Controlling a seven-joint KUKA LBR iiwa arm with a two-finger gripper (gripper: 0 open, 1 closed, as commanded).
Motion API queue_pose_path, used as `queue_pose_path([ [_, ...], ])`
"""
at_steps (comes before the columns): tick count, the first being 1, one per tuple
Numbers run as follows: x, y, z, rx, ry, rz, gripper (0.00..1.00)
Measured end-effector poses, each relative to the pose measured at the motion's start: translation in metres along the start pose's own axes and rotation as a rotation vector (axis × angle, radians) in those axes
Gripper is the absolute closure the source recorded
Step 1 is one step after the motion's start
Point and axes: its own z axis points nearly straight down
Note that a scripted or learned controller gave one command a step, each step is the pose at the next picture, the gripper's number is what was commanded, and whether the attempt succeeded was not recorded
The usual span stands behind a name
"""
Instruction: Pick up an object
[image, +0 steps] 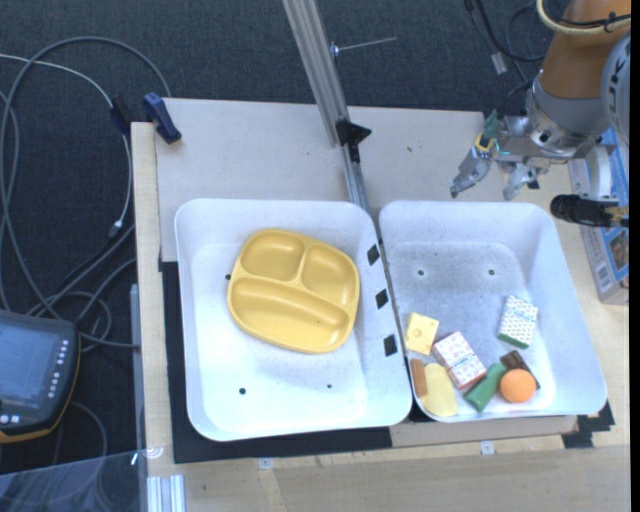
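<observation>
My gripper (495, 178) hangs above the back rim of the right bin (560, 240), fingers spread apart with nothing between them. Far below it, at the bin's front, lie several small objects: a yellow cheese wedge (421, 332), a red-and-white box (458, 359), a pale yellow piece (438, 390), a green block (487, 388), an orange ball (517, 386), a brown piece (514, 361) and a green-patterned white packet (518, 321).
The left bin (200, 300) holds a yellow divided plate (294, 290). A metal pole (322, 60) rises behind the seam between the bins. Cables and a pendant (30, 375) lie left of the bench. A blue clamp (161, 117) sits at the back left corner.
</observation>
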Motion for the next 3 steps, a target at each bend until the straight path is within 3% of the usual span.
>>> queue_pose_path([
  [1, 0.0, 0.0, 0.0, 0.0, -0.001, 0.0, 0.0],
  [3, 0.001, -0.005, 0.085, 0.005, 0.0, 0.001, 0.0],
])
